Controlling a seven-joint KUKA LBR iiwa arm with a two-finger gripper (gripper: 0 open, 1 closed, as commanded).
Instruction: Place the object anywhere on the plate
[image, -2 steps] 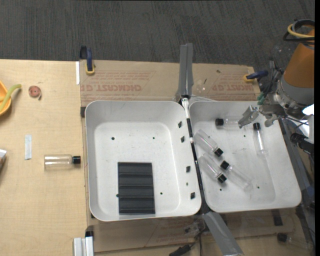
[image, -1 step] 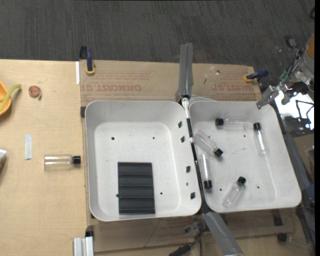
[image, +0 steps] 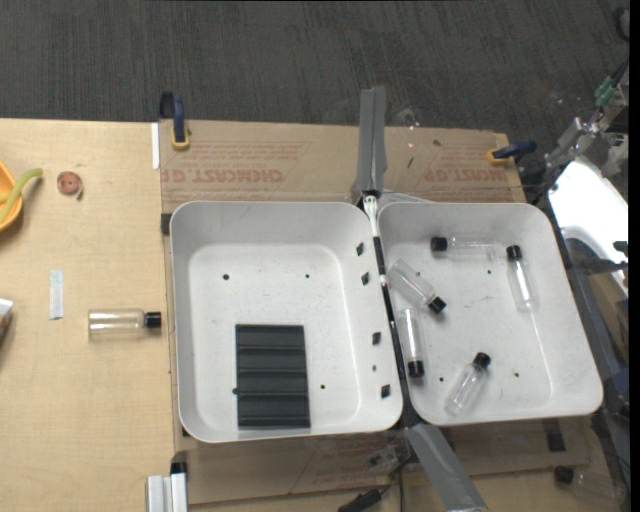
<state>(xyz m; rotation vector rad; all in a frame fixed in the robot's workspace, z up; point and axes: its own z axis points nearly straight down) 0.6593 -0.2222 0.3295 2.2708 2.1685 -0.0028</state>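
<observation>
I cannot tell how my jaws stand, and with five vials lying loose in the right bin, well apart from the plate in the left bin, round glass may roll or slip from my pinch.

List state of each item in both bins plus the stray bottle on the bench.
Black ribbed plate: flat in left bin, nothing on it.
Top vial: lying, capped, right bin.
Right vial: lying, capped.
Centre vial: lying, capped, near divider.
Left-wall vial: lying, capped, along the wall.
Bottom vial: lying, capped.
Bench bottle: lying, capped, outside bins.
</observation>
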